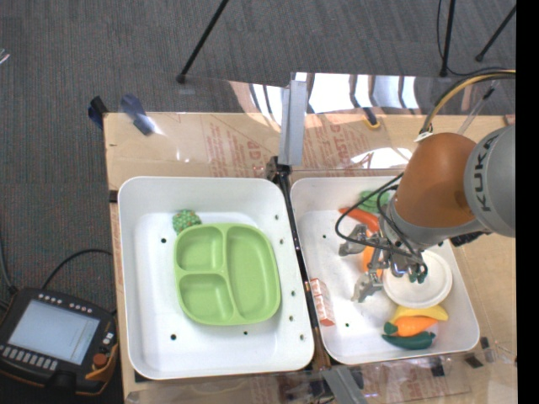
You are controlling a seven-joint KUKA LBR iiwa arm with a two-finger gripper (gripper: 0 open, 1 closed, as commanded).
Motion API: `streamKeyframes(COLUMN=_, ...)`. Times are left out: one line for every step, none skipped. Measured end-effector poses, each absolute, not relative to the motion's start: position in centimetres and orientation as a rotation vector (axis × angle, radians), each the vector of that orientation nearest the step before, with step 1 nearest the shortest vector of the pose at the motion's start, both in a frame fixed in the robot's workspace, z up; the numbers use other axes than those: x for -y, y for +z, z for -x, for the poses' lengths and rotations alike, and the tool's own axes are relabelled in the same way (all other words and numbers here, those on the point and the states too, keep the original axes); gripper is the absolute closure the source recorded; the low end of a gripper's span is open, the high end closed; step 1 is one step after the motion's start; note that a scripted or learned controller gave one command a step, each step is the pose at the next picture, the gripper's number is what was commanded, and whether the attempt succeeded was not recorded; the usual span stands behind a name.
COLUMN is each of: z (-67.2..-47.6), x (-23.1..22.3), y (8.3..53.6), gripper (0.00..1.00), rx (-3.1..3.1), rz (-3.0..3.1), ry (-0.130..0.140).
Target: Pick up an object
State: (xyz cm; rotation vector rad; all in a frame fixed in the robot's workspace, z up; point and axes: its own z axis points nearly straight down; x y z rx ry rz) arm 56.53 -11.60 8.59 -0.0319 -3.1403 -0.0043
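Note:
My gripper (354,270) hangs low over the left half of the right bin (337,343), jaws open and nothing clamped between them. One fingertip (344,247) points left and the other reaches down toward the bin floor. A small orange piece (368,259) lies just under the gripper's body, partly hidden by it. A red-orange pepper (360,218) and a green item (371,199) lie behind the gripper. To its right rests a white bowl (419,281). Yellow (422,313), orange (410,327) and dark green (409,340) toy foods lie at the bin's front right.
A small red and white packet (321,301) lies at the right bin's left wall. The left bin (143,310) holds a green divided plate (227,273) and a small green broccoli toy (186,220). The arm's orange band (438,179) looms over the right bin's back right.

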Motion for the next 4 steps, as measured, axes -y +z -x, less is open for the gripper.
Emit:
streamKeyframes(z=-56.6, x=11.4, y=9.5, gripper=1.0, rx=3.139, rz=0.022, ry=-0.004)
streamKeyframes(z=-56.6, x=11.3, y=9.4, gripper=0.0, rx=3.139, rz=0.02, ry=-0.004)
streamKeyframes(z=-56.7, x=11.2, y=10.3, gripper=1.0, rx=3.139, rz=0.011, ry=-0.005)
streamKeyframes(z=-58.1, x=11.3, y=29.9, gripper=1.0, rx=3.147, rz=0.221, ry=0.001)
